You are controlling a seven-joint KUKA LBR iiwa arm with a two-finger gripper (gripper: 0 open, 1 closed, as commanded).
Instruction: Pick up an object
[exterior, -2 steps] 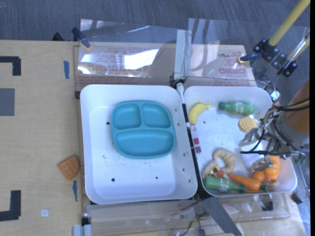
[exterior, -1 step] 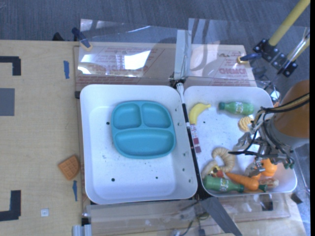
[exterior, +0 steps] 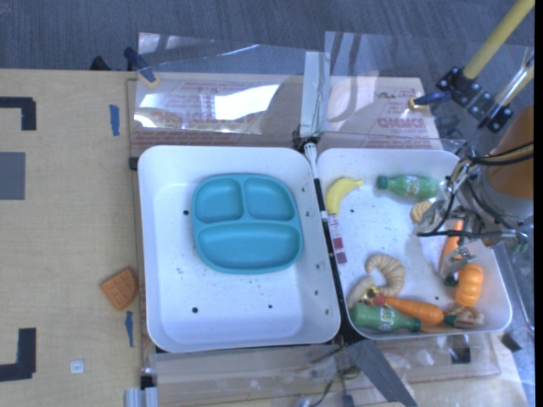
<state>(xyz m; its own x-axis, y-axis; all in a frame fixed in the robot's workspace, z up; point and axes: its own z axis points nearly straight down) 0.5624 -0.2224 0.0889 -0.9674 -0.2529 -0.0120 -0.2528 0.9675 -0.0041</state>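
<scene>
The right bin [exterior: 399, 227] holds several toy foods. A yellow banana [exterior: 341, 192] lies near its left wall and a green bottle [exterior: 409, 185] lies at the back. A beige croissant [exterior: 383, 271] sits in the middle. At the front are a second green bottle [exterior: 386, 317], a carrot [exterior: 414, 308] and an orange pepper-like piece [exterior: 469, 285]. My gripper [exterior: 454, 254] is down in the bin's right side, just above the orange piece. Cables and the wrist hide what is under it.
The left bin [exterior: 170, 303] holds a blue divided plate [exterior: 246, 223]. A brown waffle-like piece [exterior: 120, 287] lies on the wooden bench left of the bins. Clear plastic sheets stand behind both bins. A yellow pole [exterior: 501, 28] crosses the top right.
</scene>
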